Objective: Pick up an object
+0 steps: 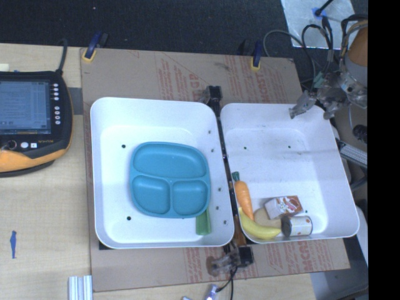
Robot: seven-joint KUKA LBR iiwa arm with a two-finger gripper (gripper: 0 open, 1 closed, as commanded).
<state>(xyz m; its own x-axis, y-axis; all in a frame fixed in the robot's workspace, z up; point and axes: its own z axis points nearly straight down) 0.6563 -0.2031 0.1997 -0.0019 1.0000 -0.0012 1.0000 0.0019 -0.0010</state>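
Note:
The right bin (281, 136) holds its objects in the near corner: an orange carrot (244, 197), a yellow banana (257, 229), a brown-and-white packet (282, 206) and a small can (297, 225) lying on its side. My gripper (310, 112) hangs over the far right corner of that bin, well away from them. Its two fingers are spread open with nothing between them. In the left bin (106, 167) lies a blue divided plate (170, 179), with a green block (203, 222) beside it at the near right wall.
A teach pendant (28, 120) lies on the bench to the left of the bins. Cables loop above the wrist at the upper right. A clamp (214, 94) sits where the bins meet at the back.

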